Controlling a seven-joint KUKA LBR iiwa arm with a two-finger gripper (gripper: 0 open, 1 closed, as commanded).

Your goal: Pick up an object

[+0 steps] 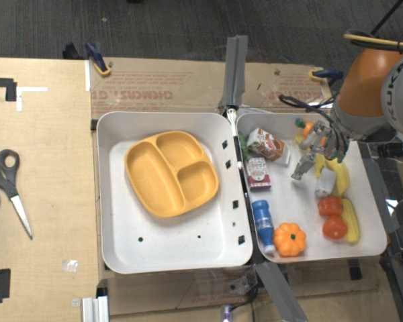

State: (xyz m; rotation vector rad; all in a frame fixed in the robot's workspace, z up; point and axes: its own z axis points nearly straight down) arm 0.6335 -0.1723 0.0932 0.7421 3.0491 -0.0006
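White plastic forms both bins, and we count two of them side by side on the bench: the left bin [107,200] and the right bin [373,193]. We record one yellow divided plate [171,173] with three compartments lying in the left bin. In the right bin we count one brown snack packet [265,144], one small red-and-white carton [257,173] just below it, one blue bottle [262,220] lying lengthwise along the left wall, one orange pumpkin [289,239] touching the bottle's lower end, two red tomato-like pieces [332,217] close together, one yellow corn cob [350,220] just right of them, and one yellow banana [338,174] above them. We note one arm entering from the right, its orange band [366,79] above the wrist, with the gripper [307,161] low over the upper middle of the right bin, just left of the banana and right of the snack packet. Its grey fingers [301,169] point down toward the bin floor, and we cannot tell whether they are spread or closed; nothing is visibly between them. Outside the bins we count one pair of scissors [10,190] on the wooden surface at left.
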